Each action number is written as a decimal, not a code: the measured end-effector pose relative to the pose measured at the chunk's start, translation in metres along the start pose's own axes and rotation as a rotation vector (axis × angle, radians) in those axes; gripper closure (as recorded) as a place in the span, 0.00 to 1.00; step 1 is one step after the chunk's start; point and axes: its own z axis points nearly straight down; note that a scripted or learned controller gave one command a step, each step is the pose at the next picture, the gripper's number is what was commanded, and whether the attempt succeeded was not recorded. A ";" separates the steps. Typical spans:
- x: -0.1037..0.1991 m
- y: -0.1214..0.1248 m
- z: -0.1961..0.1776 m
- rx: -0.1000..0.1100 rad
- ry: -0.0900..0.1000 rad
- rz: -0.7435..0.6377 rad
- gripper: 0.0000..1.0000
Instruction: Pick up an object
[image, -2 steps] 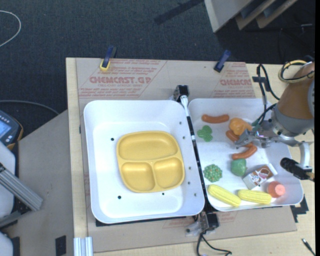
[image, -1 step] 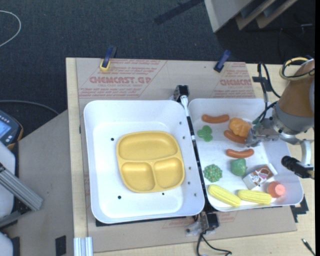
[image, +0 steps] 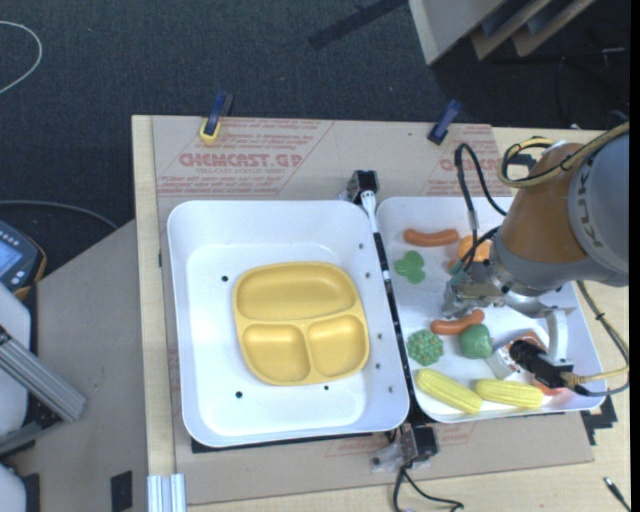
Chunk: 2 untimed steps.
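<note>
Seen from above at a slant: a table (image: 300, 150) bearing two shallow white bins side by side. Left bin (image: 200, 300) holding a yellow divided tray (image: 300, 322). Right bin (image: 590, 340) scattered with toy food. Grey arm (image: 560, 220) reaching in from the right edge. Pincer (image: 468, 298) low over the right bin's middle; opening impossible to tell. Just below it, toward the near edge, a small sausage (image: 452, 325), long axis roughly left to right. Likely the nearest target.
</note>
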 end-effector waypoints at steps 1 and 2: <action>0.069 -0.027 -0.091 -0.009 -0.004 0.001 1.00; 0.144 -0.066 -0.086 0.000 -0.001 -0.001 1.00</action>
